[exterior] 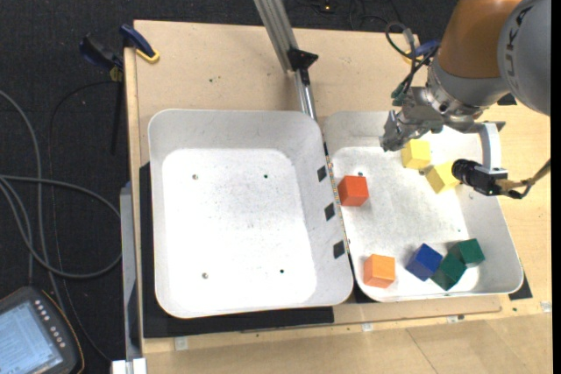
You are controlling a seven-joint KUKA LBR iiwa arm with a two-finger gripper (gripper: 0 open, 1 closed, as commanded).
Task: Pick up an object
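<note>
Yellow cube (417,154) — likely light, rigid, best taken across flat sides — just beside gripper (392,138), pincer state unclear.

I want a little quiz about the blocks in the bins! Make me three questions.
1. True or false: the left bin holds a green block.
2. How many yellow blocks lie in the right bin? A) one B) two C) four
3. Fill in: the blue block touches a ____ block.

Key: 1 false. 2 B: one yellow block sits just under the gripper, another yellow block beside it. 3 green: the green block.
</note>
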